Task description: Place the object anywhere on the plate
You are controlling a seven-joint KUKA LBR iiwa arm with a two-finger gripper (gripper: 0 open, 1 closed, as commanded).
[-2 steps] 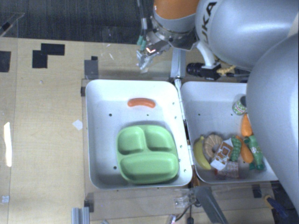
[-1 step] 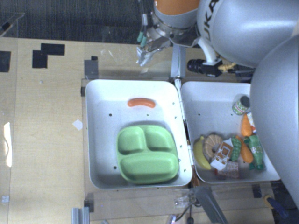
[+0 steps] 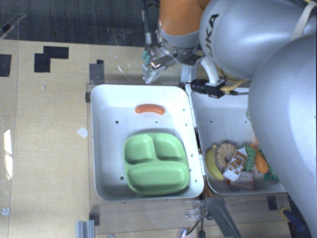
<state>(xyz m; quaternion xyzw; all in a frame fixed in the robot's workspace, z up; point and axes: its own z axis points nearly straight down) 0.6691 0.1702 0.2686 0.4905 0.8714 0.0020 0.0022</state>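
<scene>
My end effector [image 3: 151,69] hovers beyond the left bin's [image 3: 99,148] far rim (grip state unclear); next I reach the sausage [image 3: 149,109], near the green plate [image 3: 156,163].

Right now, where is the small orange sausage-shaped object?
The small orange sausage-shaped object lies in the left white bin, near its far wall, just beyond the green divided plate and apart from it.

Single fixed camera above the bench [image 3: 44,148] (slanted downward), both bins [image 3: 101,148] framed.
</scene>
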